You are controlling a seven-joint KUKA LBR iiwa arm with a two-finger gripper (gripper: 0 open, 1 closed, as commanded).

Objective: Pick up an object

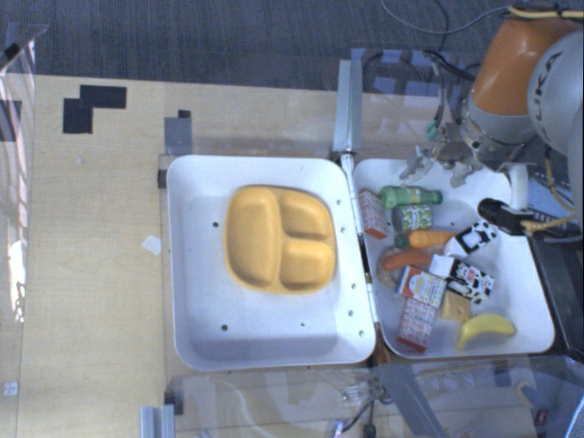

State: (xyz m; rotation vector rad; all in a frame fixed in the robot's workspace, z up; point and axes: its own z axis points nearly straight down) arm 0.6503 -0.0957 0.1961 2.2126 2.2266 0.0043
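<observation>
Tool over the right bin's far edge

The tool [444, 161] hangs with fingers spread apart, gripping nothing. Just below it lies a green bottle [410, 196]; further below sit a carrot [431, 239] and, lowest, a banana [484, 328].

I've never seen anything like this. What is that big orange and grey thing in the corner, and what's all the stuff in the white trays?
You are looking down at a slant from one camera fixed above a wooden bench. The orange and grey thing is a robot arm reaching in from the right. At its end is a gripper, a two-finger metal hand, hanging over the far edge of the right bin. Nothing sits between its fingers.

The left bin holds a yellow divided tray. The right bin is a jumble of toy groceries: a green bottle, a green can, a carrot, a sausage, a banana, small cartons and cow-patterned pieces. The arm's job is to pick one up.
</observation>
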